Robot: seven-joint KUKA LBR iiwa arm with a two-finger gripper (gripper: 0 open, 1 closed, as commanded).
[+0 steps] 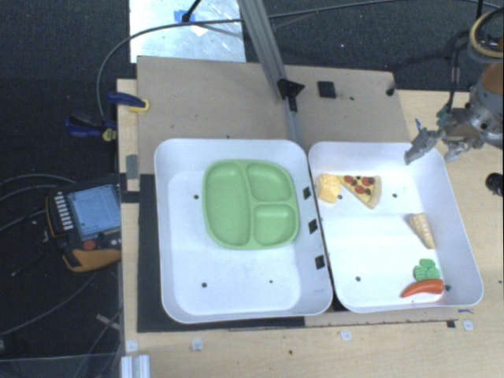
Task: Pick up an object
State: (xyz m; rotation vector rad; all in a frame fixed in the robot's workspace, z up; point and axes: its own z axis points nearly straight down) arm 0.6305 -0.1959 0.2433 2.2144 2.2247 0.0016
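The right bin [465, 242] holds a toy pizza slice [363, 187] and a yellow corn-like piece [328, 187] at its far left. A tan cone [423, 229] lies near the bin's right wall. An orange carrot with a green top [424, 284] lies in the near right corner. My gripper [434, 151] hangs over the bin's far right corner, above the rim and well apart from all the toys. Its two fingers are spread open and there is nothing between them.
The left bin [181, 290] holds a green divided plate [250, 203]. A slanted grey pole [264, 38] rises behind the bins. Cables, clamps and a handheld pendant [90, 215] lie left of the bench.
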